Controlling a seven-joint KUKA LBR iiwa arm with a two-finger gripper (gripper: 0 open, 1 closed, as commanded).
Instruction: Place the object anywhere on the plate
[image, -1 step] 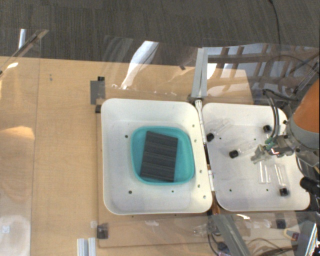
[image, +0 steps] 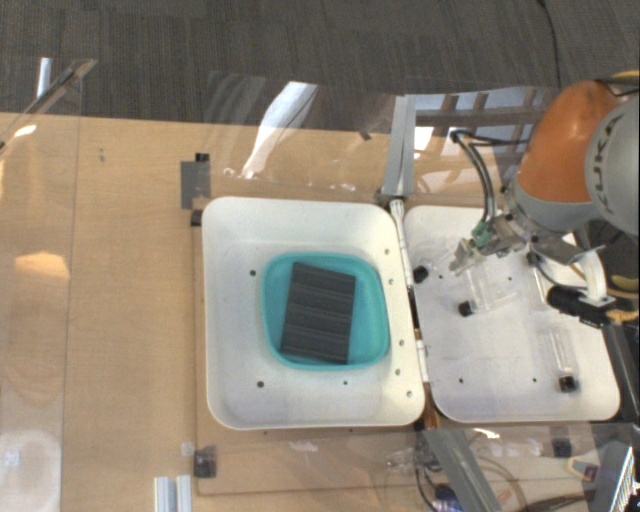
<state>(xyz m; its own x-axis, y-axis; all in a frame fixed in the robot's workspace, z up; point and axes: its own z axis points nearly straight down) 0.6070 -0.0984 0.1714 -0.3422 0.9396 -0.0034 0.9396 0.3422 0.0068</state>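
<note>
Gripper (image: 478, 262) hangs over the right bin (image: 520, 385), near its upper left part, well apart from the left bin (image: 225, 300). Its clear plastic fingers blend into the white floor under them, so from where I stand I cannot tell how they are set, and I see nothing caught between them. Over in the left bin sits a teal plate (image: 372, 330), and on it lies the object (image: 319, 312), a dark grey ribbed block, flat and roughly centred, its edges inside the plate's rim on every side. Judging by that, the placing looks done: the block rests on the plate and the arm (image: 575, 150) is off to the side, away from it. What could be left, as I read it, is only for the arm to clear out of the bins. A few small dark bits lie scattered on the right bin's floor, too small to name.
</note>
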